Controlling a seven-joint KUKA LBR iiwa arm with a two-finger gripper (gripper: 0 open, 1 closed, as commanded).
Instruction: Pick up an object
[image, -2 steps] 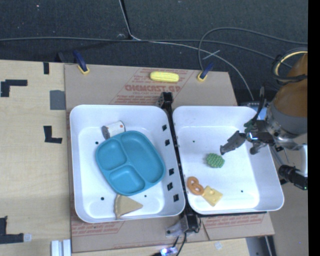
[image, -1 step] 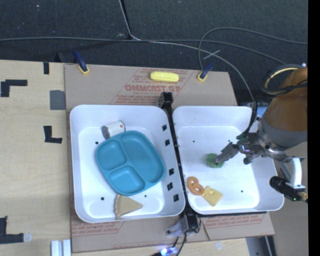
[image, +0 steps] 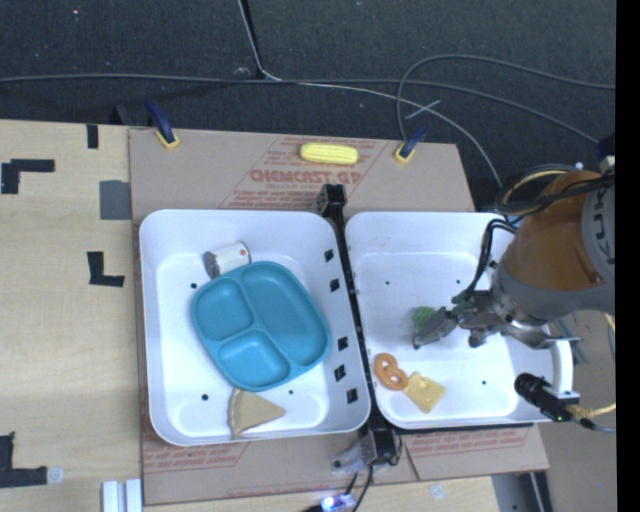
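- The gripper (image: 432, 334) fingertips blur into a small green thing (image: 426, 318) right at them; whether they close on it cannot be told.
- That green thing is too small and dark to identify.
- Behind the gripper, the arm (image: 555, 255) is cut off by the frame's right side.

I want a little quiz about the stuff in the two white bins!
1. True or false: the blue plate lies in the left bin.
2. Which thing lies nearest the gripper? A) orange ring B) green toy C) yellow corn
3. Fill in: the cheese wedge lies in the ____ bin.

Key: 1 true. 2 B. 3 right.
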